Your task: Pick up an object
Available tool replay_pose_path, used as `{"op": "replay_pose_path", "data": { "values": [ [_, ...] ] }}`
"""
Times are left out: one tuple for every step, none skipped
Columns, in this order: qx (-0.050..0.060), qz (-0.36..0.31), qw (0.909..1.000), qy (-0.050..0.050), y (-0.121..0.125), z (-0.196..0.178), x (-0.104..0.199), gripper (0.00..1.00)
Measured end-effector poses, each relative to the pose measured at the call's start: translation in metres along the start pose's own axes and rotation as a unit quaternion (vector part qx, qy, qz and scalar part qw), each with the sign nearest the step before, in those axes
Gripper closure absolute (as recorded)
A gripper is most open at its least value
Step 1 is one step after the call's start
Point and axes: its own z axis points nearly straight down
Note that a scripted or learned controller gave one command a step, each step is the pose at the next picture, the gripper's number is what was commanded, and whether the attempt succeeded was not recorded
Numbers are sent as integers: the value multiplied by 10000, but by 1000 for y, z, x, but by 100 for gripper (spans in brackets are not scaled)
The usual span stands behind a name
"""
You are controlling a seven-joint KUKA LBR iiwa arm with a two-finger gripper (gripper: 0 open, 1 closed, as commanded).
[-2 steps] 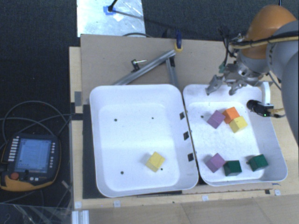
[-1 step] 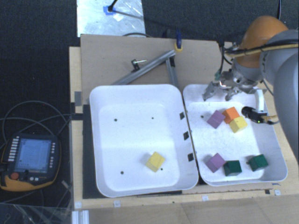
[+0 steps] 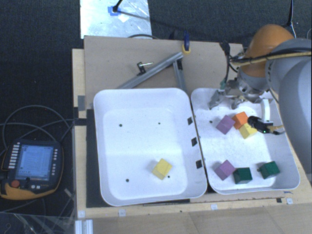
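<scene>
My gripper (image 3: 225, 100) hangs over the far end of the right bin (image 3: 287, 179), its metal fingers (image 3: 214, 102) spread open with nothing between them. Just in front of it lie a purple block (image 3: 225, 124), an orange block (image 3: 240, 119) and a yellow block (image 3: 247, 130), close together. Near the bin's front edge sit another purple block (image 3: 225, 169) and two dark green blocks (image 3: 242, 175) (image 3: 268, 169). One yellow block (image 3: 162, 168) lies alone in the left bin (image 3: 105, 130), towards its front.
The grey arm with its orange band (image 3: 265, 43) fills the upper right. A metal bar (image 3: 151, 71) lies on the board behind the left bin. A teach pendant (image 3: 31, 167) with cables rests on the floor at left.
</scene>
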Motion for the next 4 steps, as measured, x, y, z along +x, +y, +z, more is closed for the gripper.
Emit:
{"op": "replay_pose_path", "data": {
  "values": [
    [-34,-15,10000,-9,2,-14,0,100],
    [-42,-5,10000,0,3,-60,4,100],
    [-44,1,10000,-2,-4,-111,5,100],
    [-35,-4,10000,1,-2,-141,5,100]
  ]
}}
